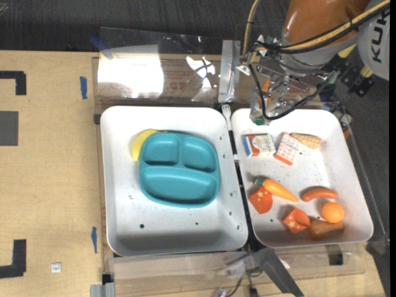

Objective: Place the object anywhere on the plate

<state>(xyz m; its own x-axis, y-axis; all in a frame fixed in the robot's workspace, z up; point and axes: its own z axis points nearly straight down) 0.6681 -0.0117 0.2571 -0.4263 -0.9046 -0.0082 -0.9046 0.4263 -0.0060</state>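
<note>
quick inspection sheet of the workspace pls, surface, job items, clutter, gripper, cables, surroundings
surface: two shallow white bins side by side, left bin and right bin.
job's things: teal divided plate in the left bin; toy food in the right bin, including a carrot, an orange ball and a sausage.
clutter: yellow piece partly under the plate's upper left edge; two small cartons in the right bin.
grippers: gripper above the right bin's top left corner.
cables: yellow and black cables looped around the wrist.
surroundings: tan bench board with blue tape marks.
</note>
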